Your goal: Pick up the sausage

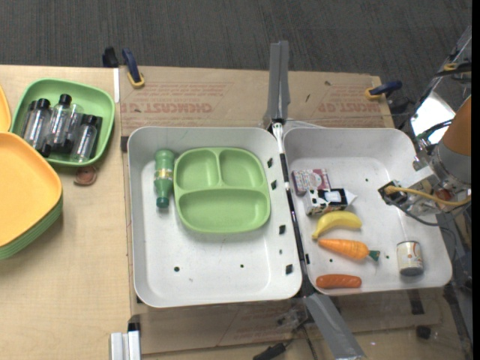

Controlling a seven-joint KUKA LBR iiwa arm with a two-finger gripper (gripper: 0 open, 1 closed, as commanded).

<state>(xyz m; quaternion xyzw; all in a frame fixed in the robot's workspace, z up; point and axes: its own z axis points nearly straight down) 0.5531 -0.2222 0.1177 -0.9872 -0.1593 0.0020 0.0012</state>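
Observation:
The sausage (pixel 338 281) is a short orange-red link lying flat near the front wall of the right bin (pixel 375 145), just in front of the carrot (pixel 349 249). My gripper (pixel 429 199) hangs over the right side of that bin, well to the right of the sausage and further back. It is apart from the sausage, and nothing shows in its grasp.
The right bin also holds a banana (pixel 337 222), a black-and-white carton (pixel 328 198), a pink packet (pixel 310 180) and a small can (pixel 409 258). In the left bin lie a green divided plate (pixel 221 188) and a green bottle (pixel 163 177). Yellow plates (pixel 26 197) and a tray of bottles (pixel 64 122) sit at the left.

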